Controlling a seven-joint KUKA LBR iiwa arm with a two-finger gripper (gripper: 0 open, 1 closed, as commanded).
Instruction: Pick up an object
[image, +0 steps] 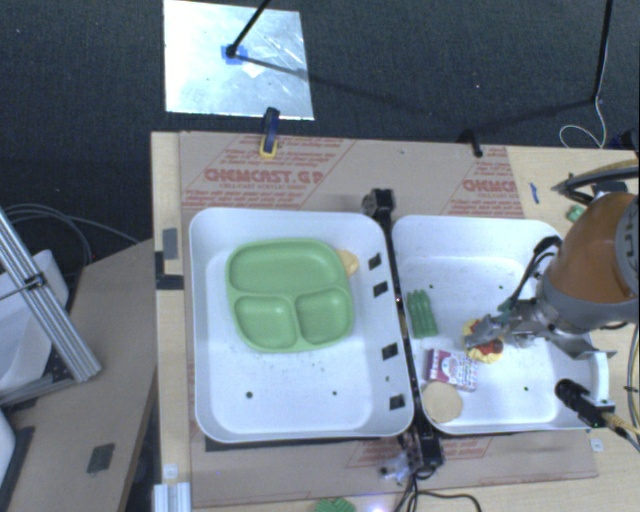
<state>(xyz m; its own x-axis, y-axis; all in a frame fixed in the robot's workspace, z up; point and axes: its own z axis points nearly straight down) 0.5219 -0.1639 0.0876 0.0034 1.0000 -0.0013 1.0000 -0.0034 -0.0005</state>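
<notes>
Your gripper (487, 333), right bin (480, 250): fingers' state cannot be told. A red-and-yellow toy (486, 348) lies directly beneath its tip, contact unclear.

Both bins (290, 228) look like smooth white plastic, slight sheen, a few dark specks on the floors. Green divided tray (291, 293): matt moulded plastic. Bench top (330, 170) is matt brown board, looks like cardboard or fibreboard, with red print. Sheet (240, 62) behind the bench: shiny, reflective, foil or metal. Floor (80, 120): dark, rough carpet-like weave. Arm (600, 262): smooth glossy orange shell, grey parts satin. Small packet (453, 368): printed paper or film. Round disc (441, 402): matt tan.
</notes>
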